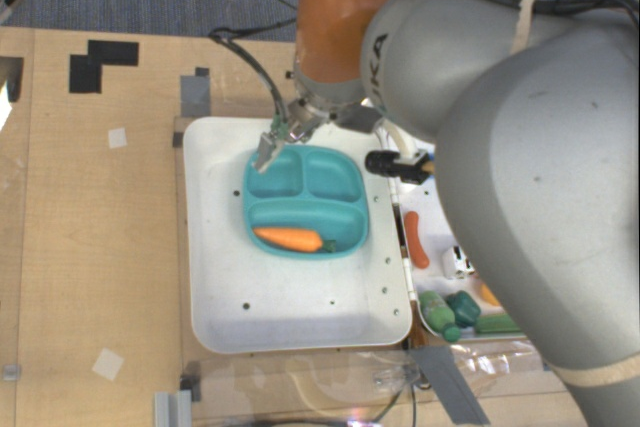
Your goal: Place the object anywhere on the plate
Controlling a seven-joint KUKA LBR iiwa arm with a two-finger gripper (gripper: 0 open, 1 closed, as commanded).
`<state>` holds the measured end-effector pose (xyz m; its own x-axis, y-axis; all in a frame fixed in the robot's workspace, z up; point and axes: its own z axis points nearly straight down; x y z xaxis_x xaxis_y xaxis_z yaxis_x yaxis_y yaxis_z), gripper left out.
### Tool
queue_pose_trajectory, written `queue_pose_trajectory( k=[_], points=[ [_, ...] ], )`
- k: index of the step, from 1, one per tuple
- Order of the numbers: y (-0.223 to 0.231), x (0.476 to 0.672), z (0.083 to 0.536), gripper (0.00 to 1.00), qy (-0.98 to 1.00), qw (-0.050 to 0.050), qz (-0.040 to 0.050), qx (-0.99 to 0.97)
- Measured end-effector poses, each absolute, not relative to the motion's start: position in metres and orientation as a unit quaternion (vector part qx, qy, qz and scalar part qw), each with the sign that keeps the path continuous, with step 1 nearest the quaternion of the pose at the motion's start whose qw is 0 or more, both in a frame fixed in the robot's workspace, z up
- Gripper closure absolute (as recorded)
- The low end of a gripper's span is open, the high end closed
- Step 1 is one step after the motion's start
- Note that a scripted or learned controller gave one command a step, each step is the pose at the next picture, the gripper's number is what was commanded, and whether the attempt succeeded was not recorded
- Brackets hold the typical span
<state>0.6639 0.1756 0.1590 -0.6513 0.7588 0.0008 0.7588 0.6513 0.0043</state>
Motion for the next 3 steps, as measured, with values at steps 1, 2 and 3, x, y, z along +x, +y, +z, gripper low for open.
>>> queue_pose_trajectory(
  k=[1,2,3],
  points=[
    [0.206,0.642,0.098,0.0,0.9,0.003,0.0031,0.435],
    [0.22,0.635,0.102,1.0,0.903,-0.009,0.0069,0.429],
    [0.231,0.661,0.093,1.0,0.89,-0.01,-0.0047,0.456]
  ],
)
